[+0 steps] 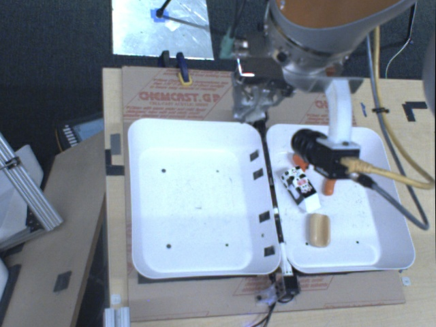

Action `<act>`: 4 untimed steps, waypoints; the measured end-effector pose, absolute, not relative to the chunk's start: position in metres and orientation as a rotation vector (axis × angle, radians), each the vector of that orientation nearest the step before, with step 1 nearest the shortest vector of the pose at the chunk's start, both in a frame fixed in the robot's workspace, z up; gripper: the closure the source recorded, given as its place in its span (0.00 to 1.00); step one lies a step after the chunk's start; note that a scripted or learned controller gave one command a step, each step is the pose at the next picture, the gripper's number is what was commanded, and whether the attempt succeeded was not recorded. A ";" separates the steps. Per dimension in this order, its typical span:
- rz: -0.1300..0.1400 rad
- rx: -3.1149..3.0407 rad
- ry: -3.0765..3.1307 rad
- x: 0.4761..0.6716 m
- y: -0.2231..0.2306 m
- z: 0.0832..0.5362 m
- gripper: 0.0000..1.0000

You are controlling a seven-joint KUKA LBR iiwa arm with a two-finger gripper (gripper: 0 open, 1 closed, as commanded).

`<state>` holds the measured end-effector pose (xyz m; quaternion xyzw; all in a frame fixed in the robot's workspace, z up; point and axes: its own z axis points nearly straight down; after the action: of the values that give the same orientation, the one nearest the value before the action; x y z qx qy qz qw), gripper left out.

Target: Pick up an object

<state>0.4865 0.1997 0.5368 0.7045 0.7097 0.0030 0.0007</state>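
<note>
Brown cardboard under two white bins, arm hanging over the back edge.
Gripper [253, 109] sits above the bins' rear seam (whether it is apart or together, I cannot tell); right bin [388, 240] holds a black-and-white block [298, 182], tan cylinder [317, 229] and orange pieces [329, 185].

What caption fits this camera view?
Robot arm above two white bins; tan block and patterned toy in the right one.

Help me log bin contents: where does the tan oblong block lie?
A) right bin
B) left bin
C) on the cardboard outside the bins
A: the tan block lies flat on the floor of the right bin, below the black-and-white patterned object.
</note>
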 end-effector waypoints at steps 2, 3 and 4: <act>0.008 2.210 2.231 0.505 0.234 0.546 1.00; 0.012 2.204 2.237 0.505 0.234 0.558 1.00; 0.015 2.199 2.242 0.506 0.234 0.569 1.00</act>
<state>0.5057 0.2344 0.5686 0.7003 0.7138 0.0049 0.0007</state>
